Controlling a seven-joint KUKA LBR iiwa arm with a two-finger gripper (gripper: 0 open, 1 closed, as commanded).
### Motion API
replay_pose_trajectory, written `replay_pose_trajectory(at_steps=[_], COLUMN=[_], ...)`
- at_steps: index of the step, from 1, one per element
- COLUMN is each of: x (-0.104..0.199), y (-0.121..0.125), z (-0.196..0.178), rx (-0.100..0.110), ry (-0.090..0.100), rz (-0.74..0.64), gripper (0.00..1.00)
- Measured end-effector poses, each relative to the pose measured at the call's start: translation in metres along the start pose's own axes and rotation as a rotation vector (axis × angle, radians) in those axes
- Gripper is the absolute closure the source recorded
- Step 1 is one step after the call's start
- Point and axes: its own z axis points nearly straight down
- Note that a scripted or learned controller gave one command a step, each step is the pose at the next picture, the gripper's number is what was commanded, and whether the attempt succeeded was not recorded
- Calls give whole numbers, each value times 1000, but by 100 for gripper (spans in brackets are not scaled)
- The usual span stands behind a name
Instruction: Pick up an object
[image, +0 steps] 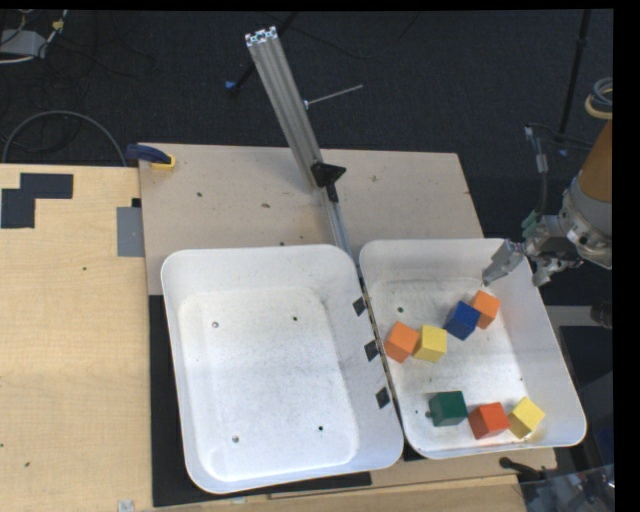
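Observation:
Several small cubes lie in the right bin (400, 268). An orange cube (400, 341) and a yellow cube (432, 343) touch near the bin's left wall. Further right, a blue cube (462, 320) sits against a smaller orange cube (486, 307). Along the front lie a green cube (448, 408), a red cube (488, 419) and a yellow cube (527, 416). My gripper (522, 267) hangs over the bin's back right corner, just above and right of the small orange cube. It is open with nothing between its fingers.
The left bin (260, 262) adjoins the right one, with black clips (372, 350) along the shared wall. A slanted aluminium bar (292, 110) rises behind the bins. The arm's wrist (592, 215) is at the right edge.

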Motion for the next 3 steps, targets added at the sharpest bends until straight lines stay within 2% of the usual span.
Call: replay_pose_trajectory(at_steps=[1,3], x=[0,0], y=[0,1], z=[-10,-29], rx=[0,1], ry=[0,-1], rz=[-6,-15], gripper=[100,100])
